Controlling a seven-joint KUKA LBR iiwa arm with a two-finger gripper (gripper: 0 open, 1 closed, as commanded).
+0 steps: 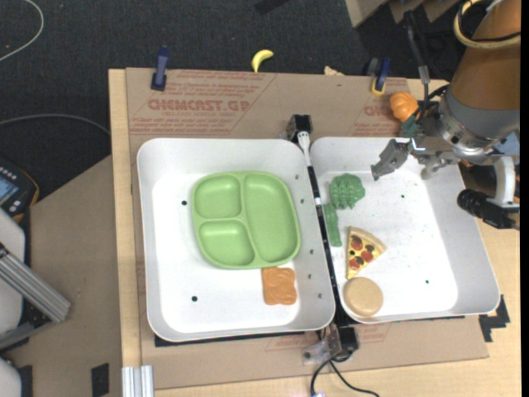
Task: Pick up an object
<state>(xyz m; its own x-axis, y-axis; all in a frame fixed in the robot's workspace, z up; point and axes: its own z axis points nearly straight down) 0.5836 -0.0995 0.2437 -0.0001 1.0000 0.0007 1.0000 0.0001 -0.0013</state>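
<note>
In the right bin [446,263] lie a green broccoli piece [347,190], a pizza slice [364,251] and a round tan bun [364,296], all along its left side. The left bin [161,238] holds a green divided plate [246,219] and an orange, toast-like piece [279,286] at the plate's front edge. My gripper [411,162] hangs over the back of the right bin, to the right of the broccoli and apart from it. Its two grey fingers are spread open with nothing between them.
A black brush-like tool [302,135] lies along the ridge between the bins. A small orange fruit [403,104] and blue clamps [159,69] sit on the cardboard at the back. A yellow banana [262,58] lies beyond the back edge.
</note>
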